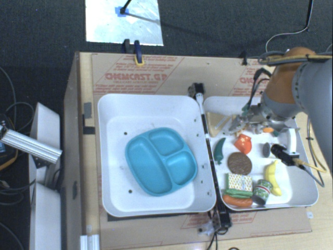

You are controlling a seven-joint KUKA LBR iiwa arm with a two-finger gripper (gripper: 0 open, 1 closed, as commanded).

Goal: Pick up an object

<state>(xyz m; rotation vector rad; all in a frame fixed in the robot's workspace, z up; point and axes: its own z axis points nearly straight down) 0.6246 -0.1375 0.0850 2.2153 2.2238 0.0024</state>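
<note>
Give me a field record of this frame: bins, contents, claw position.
left bin: blue divided plate
right bin: green chili, red-orange piece, brown disc, banana, small can, checkered block
claw: low over the far part of the right bin, just beyond the red-orange piece
arm: reaches in from the right
grasp: cannot tell
</note>
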